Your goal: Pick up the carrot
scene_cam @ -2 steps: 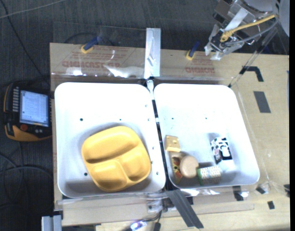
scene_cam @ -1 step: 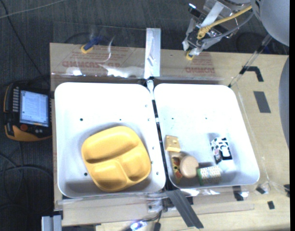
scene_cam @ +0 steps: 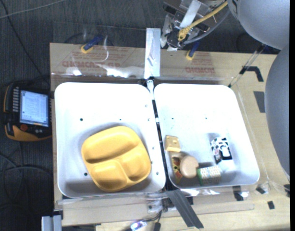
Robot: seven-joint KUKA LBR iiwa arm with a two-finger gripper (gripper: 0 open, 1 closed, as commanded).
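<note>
Dark carpet with loose cables surrounds the bench [scene_cam: 263,88]; a teach pendant [scene_cam: 27,110] lies at 9 o'clock of the view, off the bench. Two white bins sit side by side. The left bin [scene_cam: 75,97] holds one yellow divided plate [scene_cam: 116,157], lying toward its 6 o'clock wall. The right bin [scene_cam: 200,100] has its contents crowded along the 6 o'clock edge: a small tan block [scene_cam: 172,143], a round tan bun-like piece [scene_cam: 189,166], a green-and-white can [scene_cam: 209,173] on its side, and a black-and-white packet [scene_cam: 220,149] at about 4 o'clock. The carrot [scene_cam: 175,163] is, in your best reading, the small orange-red piece at 7 o'clock of the right bin, touching the round piece and close to the divider wall; it is partly covered, so treat that identification as tentative. The gripper [scene_cam: 178,30] hangs at 12 o'clock, beyond the far rims and above the seam between the bins, well apart from every object; you cannot tell whether it is open or closed, and nothing is seen in it. Step in hand: approach, pick not yet begun. Next move, as judged: bring the gripper toward 6 o'clock over the right bin and descend on the orange piece; expect crowding from the wall and the round piece, so watch for a missed or double grasp.
</note>
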